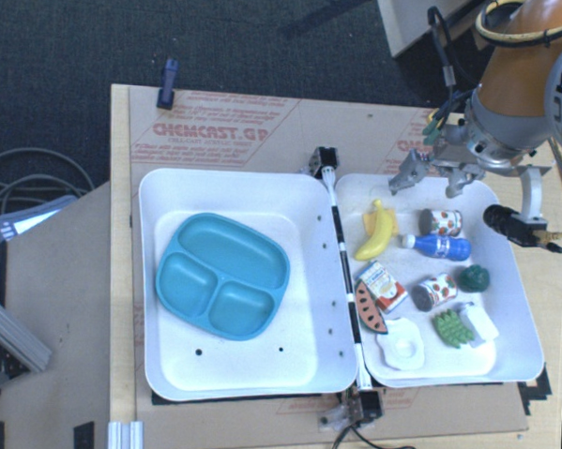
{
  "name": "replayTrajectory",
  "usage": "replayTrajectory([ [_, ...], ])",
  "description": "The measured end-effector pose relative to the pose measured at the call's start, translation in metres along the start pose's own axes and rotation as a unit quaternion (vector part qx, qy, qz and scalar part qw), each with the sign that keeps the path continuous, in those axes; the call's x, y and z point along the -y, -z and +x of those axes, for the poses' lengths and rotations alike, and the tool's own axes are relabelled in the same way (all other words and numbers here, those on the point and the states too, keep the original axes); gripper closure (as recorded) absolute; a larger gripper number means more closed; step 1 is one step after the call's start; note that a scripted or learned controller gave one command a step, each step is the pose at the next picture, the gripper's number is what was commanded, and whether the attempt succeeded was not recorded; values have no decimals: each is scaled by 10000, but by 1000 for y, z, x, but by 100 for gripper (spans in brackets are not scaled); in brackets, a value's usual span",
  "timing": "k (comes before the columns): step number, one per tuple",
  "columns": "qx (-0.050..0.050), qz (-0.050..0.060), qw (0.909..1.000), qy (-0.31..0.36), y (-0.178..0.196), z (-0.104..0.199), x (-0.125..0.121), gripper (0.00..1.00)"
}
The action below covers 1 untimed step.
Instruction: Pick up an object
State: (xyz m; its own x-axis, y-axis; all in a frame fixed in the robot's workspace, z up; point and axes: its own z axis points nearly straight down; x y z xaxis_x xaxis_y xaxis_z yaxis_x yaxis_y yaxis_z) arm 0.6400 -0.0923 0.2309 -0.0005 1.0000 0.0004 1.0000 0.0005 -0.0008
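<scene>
My gripper (pixel 427 182) hangs over the far edge of the right bin (pixel 522 325), open, with nothing between its fingers (pixel 399 181). Just below it lie a yellow banana (pixel 379 232) and a small printed can (pixel 441 221). A blue bottle (pixel 440 247) lies on its side beside the can. Further forward are a small carton (pixel 384 284), a second can (pixel 434 291), a dark green piece (pixel 473 278), a watermelon slice (pixel 370 312), a green bunch (pixel 453 328) and a white round piece (pixel 404 348).
The left bin (pixel 161 353) holds a blue divided plate (pixel 224 275). A black clip (pixel 324 160) joins the bins at the far edge. A black part of the arm (pixel 508 221) juts over the right bin's right rim. Cables lie left of the bench.
</scene>
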Motion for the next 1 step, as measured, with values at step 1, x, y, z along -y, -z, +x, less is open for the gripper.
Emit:
replayTrajectory([
  [1,1,-4,10000,-5,-146,-1,-3,0],
])
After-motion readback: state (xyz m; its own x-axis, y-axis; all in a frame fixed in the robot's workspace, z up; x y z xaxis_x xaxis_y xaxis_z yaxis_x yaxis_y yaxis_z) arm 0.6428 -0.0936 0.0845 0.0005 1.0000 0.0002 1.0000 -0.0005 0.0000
